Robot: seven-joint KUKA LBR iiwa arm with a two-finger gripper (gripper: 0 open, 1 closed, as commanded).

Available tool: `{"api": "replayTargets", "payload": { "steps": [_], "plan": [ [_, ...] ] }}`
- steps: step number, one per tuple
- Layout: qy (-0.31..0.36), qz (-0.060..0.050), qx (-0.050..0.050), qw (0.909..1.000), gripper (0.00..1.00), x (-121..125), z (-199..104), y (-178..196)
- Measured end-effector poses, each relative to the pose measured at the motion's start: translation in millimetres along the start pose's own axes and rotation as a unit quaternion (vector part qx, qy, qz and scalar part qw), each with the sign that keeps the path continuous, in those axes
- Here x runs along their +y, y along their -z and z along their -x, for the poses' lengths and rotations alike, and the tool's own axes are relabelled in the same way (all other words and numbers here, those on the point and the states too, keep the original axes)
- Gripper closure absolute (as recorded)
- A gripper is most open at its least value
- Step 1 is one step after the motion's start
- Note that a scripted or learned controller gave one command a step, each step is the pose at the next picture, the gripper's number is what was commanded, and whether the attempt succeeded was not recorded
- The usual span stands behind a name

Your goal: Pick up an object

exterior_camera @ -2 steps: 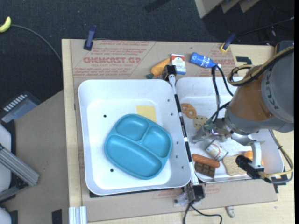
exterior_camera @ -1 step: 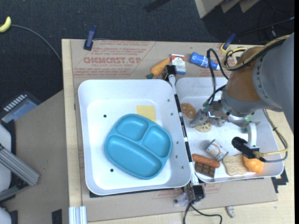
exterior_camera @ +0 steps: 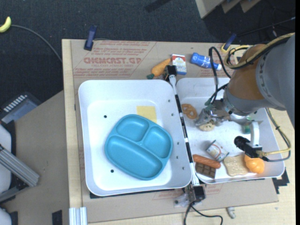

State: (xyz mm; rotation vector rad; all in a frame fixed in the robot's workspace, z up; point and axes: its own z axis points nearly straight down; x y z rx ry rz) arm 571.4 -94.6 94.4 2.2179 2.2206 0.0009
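Note:
The right bin (exterior_camera: pixel 201 86) holds several toy foods. A brown pretzel (exterior_camera: pixel 190 110) lies near its left wall, with a tan cookie (exterior_camera: pixel 205 124) just below it. Toward the front sit a small can (exterior_camera: pixel 214 150), a red sausage (exterior_camera: pixel 206 161), a chocolate piece (exterior_camera: pixel 205 170), a slice of toast (exterior_camera: pixel 234 166) and an orange fruit (exterior_camera: pixel 254 164). My gripper (exterior_camera: pixel 209 115) hangs low over the cookie, right of the pretzel; its tips blend into the clutter. The grey arm with its orange band (exterior_camera: pixel 243 78) covers the bin's back right.
The left bin (exterior_camera: pixel 93 97) holds a blue divided plate (exterior_camera: pixel 138 146) and a yellow cheese slice (exterior_camera: pixel 146 112). Behind the bins lie a carrot (exterior_camera: pixel 160 68), a small carton (exterior_camera: pixel 178 63) and a blue can (exterior_camera: pixel 201 60). Cables trail by the arm.

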Motion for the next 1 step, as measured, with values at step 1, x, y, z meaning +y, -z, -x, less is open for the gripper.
{"api": "replayTargets", "payload": {
  "steps": [1],
  "plan": [
    [0.001,0.0,0.002,1.0,1.0,12.0,-94.4,91.1]
  ]
}}
